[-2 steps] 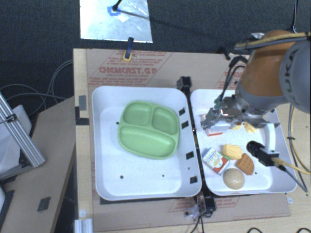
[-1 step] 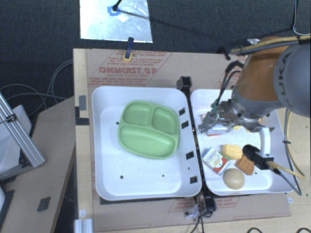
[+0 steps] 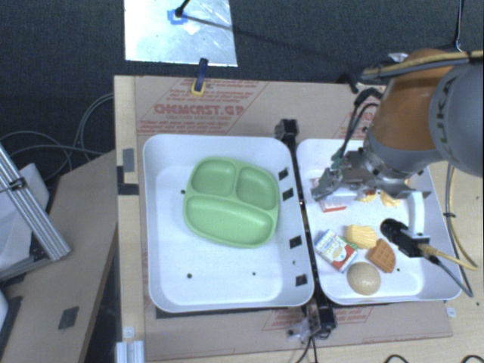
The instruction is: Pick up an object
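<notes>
Arm [image 3: 423, 112] cut off at right edge; end effector [image 3: 330, 184] fingers indistinct against the right bin [image 3: 318, 153].

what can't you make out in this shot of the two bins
- Gripper fingers: small and dark against clutter in the camera view, so nothing shows what they hold.
- Far part of the right bin: covered by the arm.
- Small items under the wrist: partly hidden, identity unclear.
- Carton label: too small.

Green divided plate [image 3: 231, 201] in left bin [image 3: 166, 278], arm [image 3: 412, 119] over right bin [image 3: 435, 282]
</notes>
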Action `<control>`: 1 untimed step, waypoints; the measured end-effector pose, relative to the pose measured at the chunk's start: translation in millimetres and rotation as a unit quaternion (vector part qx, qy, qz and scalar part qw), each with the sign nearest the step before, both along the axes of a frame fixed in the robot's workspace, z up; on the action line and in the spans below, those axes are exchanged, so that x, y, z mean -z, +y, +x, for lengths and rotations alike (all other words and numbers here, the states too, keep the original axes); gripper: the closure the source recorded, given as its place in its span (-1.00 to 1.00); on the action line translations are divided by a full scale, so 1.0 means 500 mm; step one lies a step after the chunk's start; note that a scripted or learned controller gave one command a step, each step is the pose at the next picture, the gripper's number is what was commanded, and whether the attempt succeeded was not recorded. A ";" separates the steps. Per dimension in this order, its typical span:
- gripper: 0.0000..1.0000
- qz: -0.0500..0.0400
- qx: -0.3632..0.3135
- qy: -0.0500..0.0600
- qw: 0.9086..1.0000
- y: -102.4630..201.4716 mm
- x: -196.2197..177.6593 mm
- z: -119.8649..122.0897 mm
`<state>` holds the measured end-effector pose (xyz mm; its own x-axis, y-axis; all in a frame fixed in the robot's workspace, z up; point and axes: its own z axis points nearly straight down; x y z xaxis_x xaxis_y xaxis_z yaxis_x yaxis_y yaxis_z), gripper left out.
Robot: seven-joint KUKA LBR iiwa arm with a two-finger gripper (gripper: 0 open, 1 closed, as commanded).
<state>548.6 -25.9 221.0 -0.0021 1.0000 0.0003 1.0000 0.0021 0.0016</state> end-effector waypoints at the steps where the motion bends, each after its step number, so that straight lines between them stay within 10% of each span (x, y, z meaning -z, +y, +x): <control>1: 1.00 0.000 0.001 0.000 1.000 -0.009 -0.004 -0.004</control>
